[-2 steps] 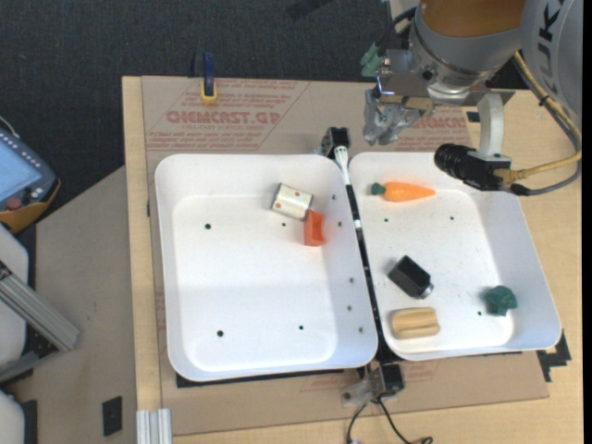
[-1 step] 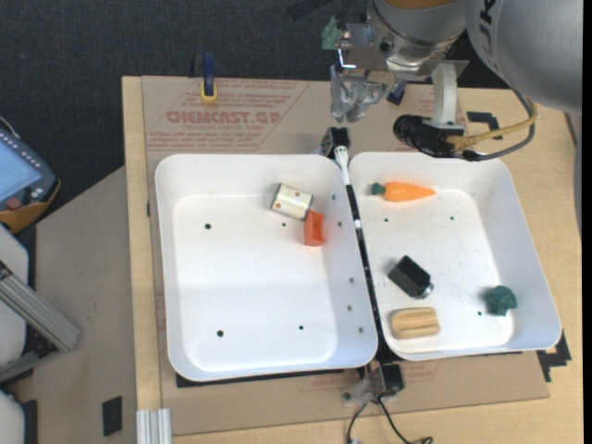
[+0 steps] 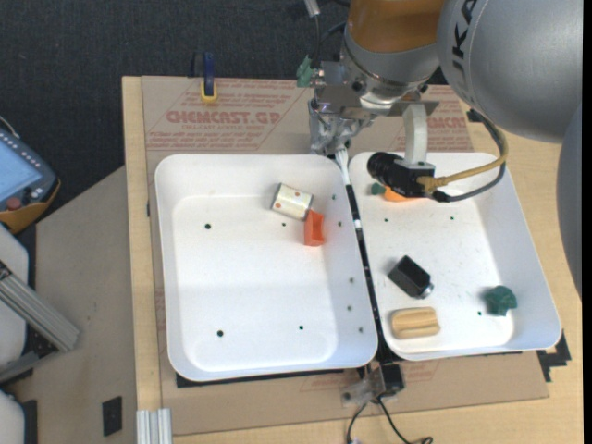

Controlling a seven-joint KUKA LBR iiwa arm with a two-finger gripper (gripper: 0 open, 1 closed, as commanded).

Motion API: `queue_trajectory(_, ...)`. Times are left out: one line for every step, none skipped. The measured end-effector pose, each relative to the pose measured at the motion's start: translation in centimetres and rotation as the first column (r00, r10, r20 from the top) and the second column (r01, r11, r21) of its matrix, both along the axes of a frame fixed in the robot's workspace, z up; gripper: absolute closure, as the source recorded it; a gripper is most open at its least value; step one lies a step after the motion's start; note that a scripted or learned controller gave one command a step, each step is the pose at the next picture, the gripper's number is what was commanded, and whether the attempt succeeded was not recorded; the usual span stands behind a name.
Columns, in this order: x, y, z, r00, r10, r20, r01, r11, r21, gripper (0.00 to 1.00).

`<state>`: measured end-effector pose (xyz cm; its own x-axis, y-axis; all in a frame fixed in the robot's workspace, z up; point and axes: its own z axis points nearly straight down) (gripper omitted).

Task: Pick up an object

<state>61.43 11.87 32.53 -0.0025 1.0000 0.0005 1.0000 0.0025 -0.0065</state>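
Around the orange block (image 3: 314, 228), the left bin (image 3: 185, 276) lies open below and leftward; only the white block (image 3: 291, 201) crowds its upper-left side.

Hand (image 3: 330, 141) over bins' top edge, orange block (image 3: 314, 228) in L bin (image 3: 185, 248)

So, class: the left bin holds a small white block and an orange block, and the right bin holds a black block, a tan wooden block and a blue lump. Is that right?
One error: the small rounded lump in the right white bin is green, not blue, as the camera view shows. Everything else stands.
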Motion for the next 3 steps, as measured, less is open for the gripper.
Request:
queue_trajectory(0.4, 3.5, 2.8, 1.000, 0.002, 0.012, -0.002, 1.000, 0.002, 1.00)
queue_trajectory(-0.9, 6.6, 2.7, 1.000, 0.001, 0.005, -0.001, 1.000, 0.001, 1.00)
queue_trajectory(-1.8, 10.9, 2.5, 1.000, 0.003, 0.008, -0.003, 1.000, 0.002, 1.00)
